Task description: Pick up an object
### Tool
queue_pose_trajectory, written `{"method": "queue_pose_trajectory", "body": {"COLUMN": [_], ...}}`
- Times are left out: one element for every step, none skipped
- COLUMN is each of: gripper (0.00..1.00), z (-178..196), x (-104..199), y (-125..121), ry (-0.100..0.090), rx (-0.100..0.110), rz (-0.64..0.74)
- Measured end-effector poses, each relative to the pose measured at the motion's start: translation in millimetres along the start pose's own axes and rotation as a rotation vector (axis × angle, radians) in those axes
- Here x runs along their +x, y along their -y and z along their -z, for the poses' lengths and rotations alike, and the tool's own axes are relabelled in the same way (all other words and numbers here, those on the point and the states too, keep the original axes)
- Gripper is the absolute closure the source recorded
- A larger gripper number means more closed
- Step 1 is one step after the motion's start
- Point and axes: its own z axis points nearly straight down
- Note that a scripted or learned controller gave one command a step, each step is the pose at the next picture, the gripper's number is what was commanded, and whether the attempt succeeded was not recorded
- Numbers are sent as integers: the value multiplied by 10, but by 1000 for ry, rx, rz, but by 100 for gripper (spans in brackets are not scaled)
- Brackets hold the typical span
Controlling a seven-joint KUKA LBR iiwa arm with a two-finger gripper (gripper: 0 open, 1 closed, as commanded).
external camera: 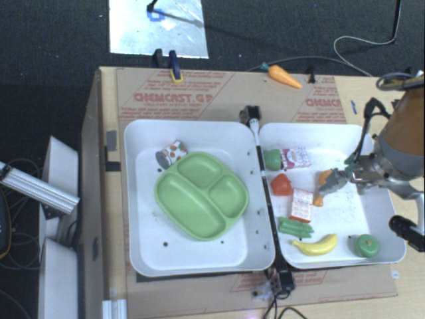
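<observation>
My gripper (334,183) reaches in from the right over the middle of the right bin (345,135), below the arm's orange band. An orange toy (320,198) lies right at its tip, partly hidden by it; whether it is gripped is unclear. Close by on the left lie a red toy (281,185) and a red-and-white box (301,206). Farther back are a green ball (271,159) and a pink-and-white packet (295,158). Along the front lie a green vegetable (294,228), a banana (316,245) and a green apple (366,245).
The left bin (146,244) holds a green divided plate (201,195) and a small patterned can (171,155) at its back left. A toy carrot (285,76) lies on the cardboard behind the bins. A black clamp (250,115) sits on the ridge between the bins.
</observation>
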Motion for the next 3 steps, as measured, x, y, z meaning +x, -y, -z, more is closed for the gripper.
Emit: {"method": "queue_pose_trajectory", "body": {"gripper": [0,100,100], "z": [-1395,-1282,-212], "x": [-267,-252,444], "y": [-602,-615,-616], "ry": [3,0,0], "rx": [-8,-10,-3], "rz": [-3,-2,1]}}
